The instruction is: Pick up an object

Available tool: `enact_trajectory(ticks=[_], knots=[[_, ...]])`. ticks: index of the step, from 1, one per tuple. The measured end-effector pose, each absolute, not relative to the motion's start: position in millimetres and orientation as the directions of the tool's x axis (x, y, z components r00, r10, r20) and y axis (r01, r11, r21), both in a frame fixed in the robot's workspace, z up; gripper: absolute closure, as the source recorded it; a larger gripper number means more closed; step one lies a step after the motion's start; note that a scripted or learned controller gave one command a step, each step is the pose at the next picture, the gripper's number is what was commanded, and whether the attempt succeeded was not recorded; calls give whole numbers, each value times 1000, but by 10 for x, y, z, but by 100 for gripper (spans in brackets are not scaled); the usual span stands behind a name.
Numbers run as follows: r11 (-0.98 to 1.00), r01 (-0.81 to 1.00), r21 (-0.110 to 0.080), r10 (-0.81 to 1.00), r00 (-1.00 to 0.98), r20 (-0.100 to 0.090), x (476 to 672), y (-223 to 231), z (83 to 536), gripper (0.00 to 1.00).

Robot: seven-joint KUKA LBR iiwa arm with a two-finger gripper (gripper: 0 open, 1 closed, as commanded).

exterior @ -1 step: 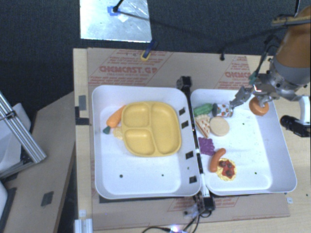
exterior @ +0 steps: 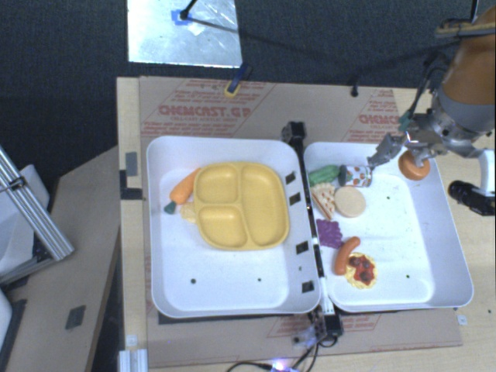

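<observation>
We see two white bins side by side on the bench. The left bin (exterior: 159,231) carries a yellow divided plate (exterior: 236,205) in its middle, with a carrot (exterior: 183,187) touching the plate's left rim. The right bin (exterior: 418,270) holds the small toy foods: a green vegetable (exterior: 323,174) and a small can (exterior: 356,177) near its far left corner, a round cracker (exterior: 349,202) and a sandwich wedge (exterior: 323,201) just in front of them, purple grapes (exterior: 329,233) by the left wall, then a sausage (exterior: 346,255) and a small pizza (exterior: 361,270) nearer the front edge.

The gripper (exterior: 403,150) hangs over the far edge of the right bin, an orange ball (exterior: 415,167) close under it. Whether the ball sits between the fingers we cannot tell, nor how wide they stand.

Our worry is the crowding. The can, vegetable and cracker lie touching, so a descent there could clip a neighbour and shove the target away. The ball, being round and near the wall, would probably roll off a poorly centred pinch.
</observation>
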State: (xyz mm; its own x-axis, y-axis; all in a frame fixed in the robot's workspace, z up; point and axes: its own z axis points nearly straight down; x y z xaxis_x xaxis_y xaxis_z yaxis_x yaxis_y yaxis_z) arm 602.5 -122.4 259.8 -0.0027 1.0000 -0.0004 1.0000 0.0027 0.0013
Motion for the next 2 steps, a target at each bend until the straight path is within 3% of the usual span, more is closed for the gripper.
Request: enact_trajectory(ticks=[2], knots=[[1,1000,-2,1000,-1,0,6012,-1321,1404,0]])
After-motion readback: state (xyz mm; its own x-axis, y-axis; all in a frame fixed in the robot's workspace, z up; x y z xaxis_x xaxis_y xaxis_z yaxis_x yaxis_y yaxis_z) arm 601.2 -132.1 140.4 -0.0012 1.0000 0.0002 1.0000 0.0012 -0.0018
